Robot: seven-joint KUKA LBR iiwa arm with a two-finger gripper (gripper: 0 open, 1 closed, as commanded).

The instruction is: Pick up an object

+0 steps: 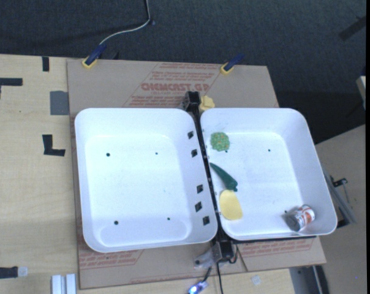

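Observation:
The right bin (pixel 295 127) holds several small objects. A round green bumpy piece (pixel 220 141) lies near its upper left. Below it a dark green elongated piece (pixel 224 176) lies slantwise along the left wall. A yellow rounded object (pixel 230 206) rests just below that. A small can with red and white markings (pixel 299 218) lies on its side in the lower right corner.
The left bin (pixel 87 133) sits beside the right one, joined along a divider with black clips (pixel 200 170). Both stand on a cardboard sheet (pixel 166 84) held by blue and yellow clamps. A cable (pixel 139 23) runs across the dark floor above.

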